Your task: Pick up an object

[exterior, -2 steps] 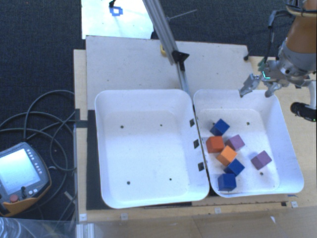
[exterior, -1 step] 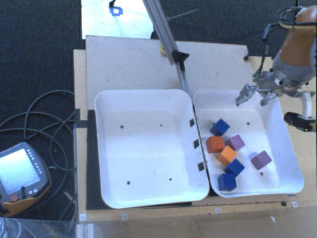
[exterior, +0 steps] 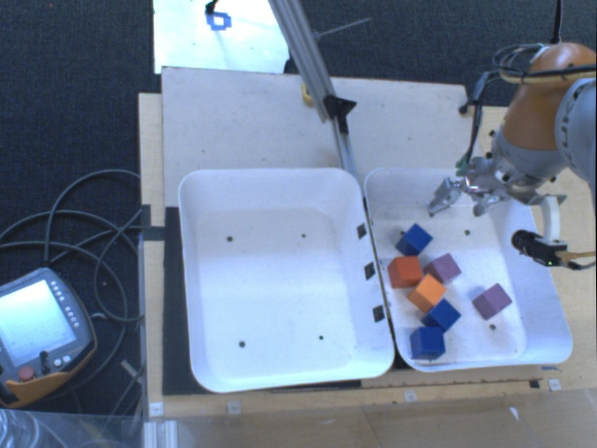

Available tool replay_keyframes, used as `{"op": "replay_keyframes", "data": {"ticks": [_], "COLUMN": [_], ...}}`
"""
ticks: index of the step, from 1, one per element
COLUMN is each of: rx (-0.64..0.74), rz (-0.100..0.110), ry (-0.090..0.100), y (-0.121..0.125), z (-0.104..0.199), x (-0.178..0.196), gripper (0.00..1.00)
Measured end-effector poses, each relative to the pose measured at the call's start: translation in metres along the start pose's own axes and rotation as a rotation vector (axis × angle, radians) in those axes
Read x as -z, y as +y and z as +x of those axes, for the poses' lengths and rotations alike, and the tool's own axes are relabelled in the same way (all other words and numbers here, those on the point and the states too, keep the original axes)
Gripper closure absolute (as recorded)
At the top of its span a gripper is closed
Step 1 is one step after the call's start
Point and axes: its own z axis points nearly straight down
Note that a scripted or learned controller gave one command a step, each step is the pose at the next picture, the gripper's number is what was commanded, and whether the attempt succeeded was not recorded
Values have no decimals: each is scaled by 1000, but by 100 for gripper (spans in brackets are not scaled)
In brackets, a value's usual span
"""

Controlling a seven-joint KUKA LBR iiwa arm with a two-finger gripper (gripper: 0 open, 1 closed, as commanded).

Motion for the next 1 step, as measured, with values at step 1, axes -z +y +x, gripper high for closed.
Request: {"op": "replay_keyframes", "data": {"ticks": [1], "rx": [0], "rz": [-2], "ry": [0], "y": [-1], "z": [1], "x": [-41], "gripper": [0]}}
